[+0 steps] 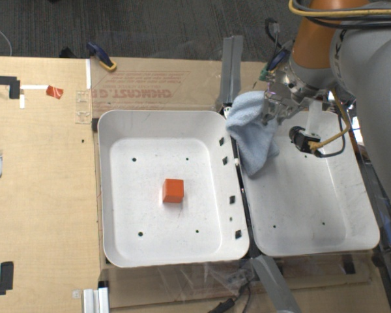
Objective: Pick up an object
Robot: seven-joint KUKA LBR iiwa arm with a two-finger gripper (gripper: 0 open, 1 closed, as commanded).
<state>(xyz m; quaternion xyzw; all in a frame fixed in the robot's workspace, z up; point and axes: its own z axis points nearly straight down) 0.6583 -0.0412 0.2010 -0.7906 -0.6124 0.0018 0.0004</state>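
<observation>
A light blue cloth (253,141) hangs bunched over the far left corner of the right bin (313,204), draping across the divider between the two bins. My gripper (272,115) comes down from the upper right and is shut on the cloth's upper right part, so the fabric trails down and to the left of the fingers. A small orange-red cube (173,191) sits alone near the middle of the left bin (105,175), well away from the gripper.
A black cable loop (313,142) hangs from the wrist over the right bin's far side. A grey metal post (231,64) stands behind the gap between the bins. Wooden bench top (32,175) lies left of the bins.
</observation>
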